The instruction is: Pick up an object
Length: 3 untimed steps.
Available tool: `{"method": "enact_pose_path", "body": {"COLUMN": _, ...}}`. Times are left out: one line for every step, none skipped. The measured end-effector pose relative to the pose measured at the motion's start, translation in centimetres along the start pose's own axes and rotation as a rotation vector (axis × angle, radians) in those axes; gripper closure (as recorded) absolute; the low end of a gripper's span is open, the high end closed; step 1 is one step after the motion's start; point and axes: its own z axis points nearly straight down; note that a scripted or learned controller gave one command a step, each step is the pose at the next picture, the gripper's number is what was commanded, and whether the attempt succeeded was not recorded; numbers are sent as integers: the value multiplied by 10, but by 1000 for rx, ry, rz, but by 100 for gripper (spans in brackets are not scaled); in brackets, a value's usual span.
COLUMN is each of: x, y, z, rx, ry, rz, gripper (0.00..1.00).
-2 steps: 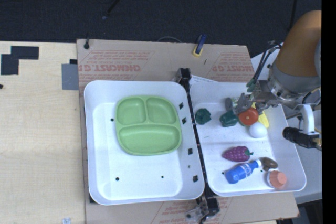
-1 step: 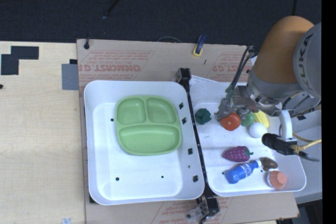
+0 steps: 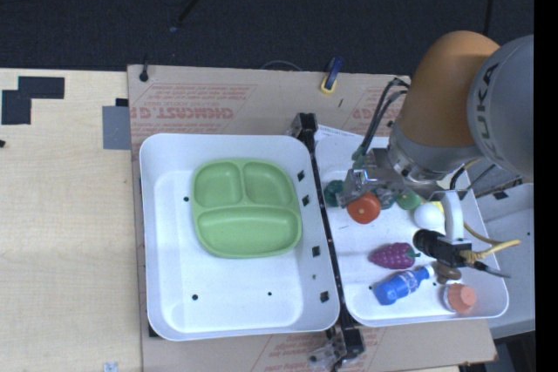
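The grey arm with its orange band reaches into the right-hand shallow white bin [image 3: 353,296], and its gripper [image 3: 359,187] sits low over a round red-orange toy tomato [image 3: 364,208], touching or just above it — the slant of the view does not settle which. Whether the gripper is spread or clamped cannot be told from here, and nothing is plainly held. Close by lie a dark green toy piece [image 3: 334,190], a white egg-shaped toy [image 3: 428,214], a purple plastic grape bunch [image 3: 392,255], a blue plastic bottle [image 3: 399,286] and a small salmon-pink cup [image 3: 459,298]; the left bin [image 3: 166,292] holds a green divided plastic plate [image 3: 246,208]. The likely target is the tomato, and the risk is its roundness — a slightly off-centre close could squirt it sideways into the green piece or against the bin wall, leaving the gripper with nothing.
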Motion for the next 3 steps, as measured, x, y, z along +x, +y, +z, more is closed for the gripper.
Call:
{"method": "enact_pose_path", "body": {"x": 50, "y": -13, "z": 8, "rx": 1, "ry": -1, "rz": -1, "gripper": 100}}
{"method": "enact_pose_path", "body": {"x": 68, "y": -11, "z": -12, "rx": -3, "ry": -1, "rz": 1, "gripper": 100}}
{"method": "enact_pose_path", "body": {"x": 70, "y": -20, "z": -12, "rx": 0, "ry": -2, "rz": 3, "gripper": 100}}
